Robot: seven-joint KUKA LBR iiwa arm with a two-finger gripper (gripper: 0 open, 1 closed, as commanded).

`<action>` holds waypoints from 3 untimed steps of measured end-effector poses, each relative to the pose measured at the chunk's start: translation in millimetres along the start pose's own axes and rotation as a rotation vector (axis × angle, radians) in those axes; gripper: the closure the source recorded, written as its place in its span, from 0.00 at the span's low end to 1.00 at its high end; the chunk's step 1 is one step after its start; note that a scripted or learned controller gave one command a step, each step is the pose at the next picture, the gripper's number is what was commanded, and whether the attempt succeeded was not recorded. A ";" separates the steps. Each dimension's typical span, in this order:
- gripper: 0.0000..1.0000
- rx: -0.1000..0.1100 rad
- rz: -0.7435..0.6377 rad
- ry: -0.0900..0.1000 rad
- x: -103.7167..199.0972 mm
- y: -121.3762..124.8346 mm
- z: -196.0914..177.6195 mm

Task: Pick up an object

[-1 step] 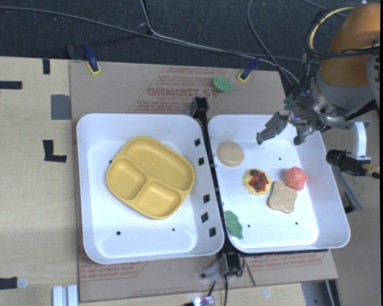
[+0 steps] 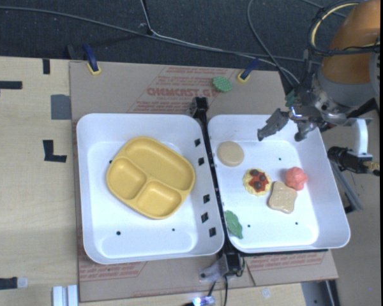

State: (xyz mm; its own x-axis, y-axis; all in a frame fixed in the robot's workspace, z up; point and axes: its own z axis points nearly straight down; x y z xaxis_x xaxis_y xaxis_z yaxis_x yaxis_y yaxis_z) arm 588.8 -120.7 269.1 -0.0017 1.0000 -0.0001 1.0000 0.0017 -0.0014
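From the overhead camera I see my two-finger gripper (image 2: 286,125) hanging over the far edge of the right white bin (image 2: 329,233), its fingers spread apart with nothing between them — so I judge this the approach, before any grasp. Candidates lie below it: a round beige disc (image 2: 230,153) near the bin's far-left corner, a small yellow pizza-like piece with red topping (image 2: 257,182) mid-bin, a pink lump (image 2: 295,178) and a tan toast-shaped piece (image 2: 283,197) toward the right edge. A yellow divided plastic tray (image 2: 150,176) sits in the left white bin (image 2: 99,247). Next I'd pick one target, centre over it — then descend.
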 end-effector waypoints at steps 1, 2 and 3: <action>0.00 0.004 0.001 -0.001 3.2 0.5 43.7; 0.00 0.005 0.002 -0.001 -6.4 -0.2 94.6; 0.00 0.005 0.001 -0.001 -11.2 6.6 145.4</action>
State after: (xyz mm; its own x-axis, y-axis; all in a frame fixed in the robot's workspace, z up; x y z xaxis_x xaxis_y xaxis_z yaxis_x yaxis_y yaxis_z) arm 595.2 -131.9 123.7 -0.0008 1.0000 -0.0009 1.0000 0.0008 -0.0061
